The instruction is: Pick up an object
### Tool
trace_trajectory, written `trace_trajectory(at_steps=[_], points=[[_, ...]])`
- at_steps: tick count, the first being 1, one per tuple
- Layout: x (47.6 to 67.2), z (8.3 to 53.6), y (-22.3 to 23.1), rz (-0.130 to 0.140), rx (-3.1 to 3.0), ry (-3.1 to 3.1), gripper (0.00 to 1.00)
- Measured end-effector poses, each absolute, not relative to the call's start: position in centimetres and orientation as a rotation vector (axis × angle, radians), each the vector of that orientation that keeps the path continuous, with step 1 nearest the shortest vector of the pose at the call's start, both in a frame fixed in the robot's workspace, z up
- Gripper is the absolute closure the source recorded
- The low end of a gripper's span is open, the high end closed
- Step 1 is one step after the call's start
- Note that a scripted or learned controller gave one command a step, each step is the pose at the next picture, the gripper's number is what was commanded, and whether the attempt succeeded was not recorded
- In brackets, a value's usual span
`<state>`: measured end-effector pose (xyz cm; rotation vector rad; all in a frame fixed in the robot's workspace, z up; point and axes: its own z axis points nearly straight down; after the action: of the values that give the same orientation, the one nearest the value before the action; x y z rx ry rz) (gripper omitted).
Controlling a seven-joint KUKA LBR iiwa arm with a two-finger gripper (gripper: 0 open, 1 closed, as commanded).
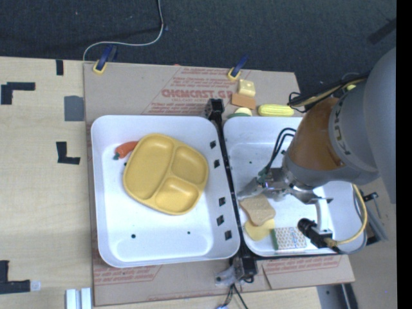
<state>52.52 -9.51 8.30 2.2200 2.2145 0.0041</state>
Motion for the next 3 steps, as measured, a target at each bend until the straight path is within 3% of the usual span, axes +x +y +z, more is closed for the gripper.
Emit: trace_trajectory(at_steps=[1, 2, 3], points=[[57.5, 19.0, -5.8, 0.01, 2.209, 2.224, 0.0], [52.7, 13.9, -9.6, -0.007, 2.228, 2.222, 0.0], [53.2, 8.2, -9.4, -0.003, 2.22, 2.222, 0.0]])
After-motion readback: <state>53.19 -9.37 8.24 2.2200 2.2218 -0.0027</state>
